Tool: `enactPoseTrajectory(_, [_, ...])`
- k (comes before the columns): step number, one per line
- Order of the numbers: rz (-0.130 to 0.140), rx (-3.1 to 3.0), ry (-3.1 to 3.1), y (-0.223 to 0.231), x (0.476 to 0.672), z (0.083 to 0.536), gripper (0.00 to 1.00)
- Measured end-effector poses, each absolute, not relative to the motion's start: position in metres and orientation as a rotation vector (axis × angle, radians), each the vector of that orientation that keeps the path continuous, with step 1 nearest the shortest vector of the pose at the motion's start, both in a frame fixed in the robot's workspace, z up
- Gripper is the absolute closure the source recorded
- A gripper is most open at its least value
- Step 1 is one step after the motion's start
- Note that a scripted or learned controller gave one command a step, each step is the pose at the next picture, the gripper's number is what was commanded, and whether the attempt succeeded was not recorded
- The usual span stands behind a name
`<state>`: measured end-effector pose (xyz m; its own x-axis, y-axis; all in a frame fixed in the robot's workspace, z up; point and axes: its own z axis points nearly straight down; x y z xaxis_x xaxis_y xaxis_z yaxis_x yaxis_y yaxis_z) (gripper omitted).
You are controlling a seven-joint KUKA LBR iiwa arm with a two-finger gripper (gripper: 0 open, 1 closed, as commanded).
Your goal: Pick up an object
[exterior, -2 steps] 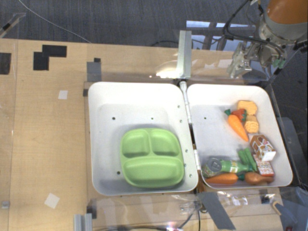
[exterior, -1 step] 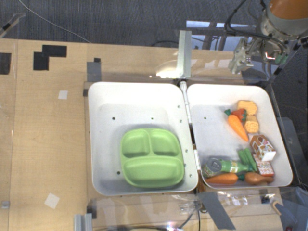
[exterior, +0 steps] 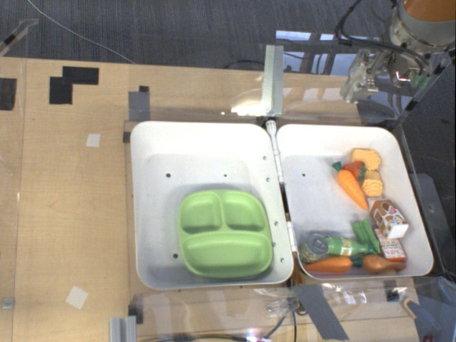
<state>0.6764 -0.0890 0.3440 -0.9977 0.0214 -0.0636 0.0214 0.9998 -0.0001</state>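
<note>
My gripper (exterior: 363, 80) hangs above the bench's back edge, beyond the far right corner of the right bin (exterior: 313, 155). It is open, with nothing between its fingers. Several toy foods lie along the right and near sides of that bin. A carrot (exterior: 351, 188) lies beside a yellow corn piece (exterior: 372, 185). A tan bread slice (exterior: 365, 158) sits at the back. A small red and white carton (exterior: 388, 220) and a green bottle (exterior: 333, 247) are nearer the front. An orange sausage shape (exterior: 328, 265) lies at the front rim.
The left bin (exterior: 164, 162) holds a green divided plate (exterior: 224, 232) in its near half. A metal post (exterior: 273, 84) stands behind the seam between the bins. Black cables (exterior: 356, 9) run near the arm's wrist at top right.
</note>
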Motion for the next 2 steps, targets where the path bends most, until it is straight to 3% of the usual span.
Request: enactPoseTrajectory(2, [-0.002, 0.029, 3.053, -0.088, 0.680, 0.372, 1.00])
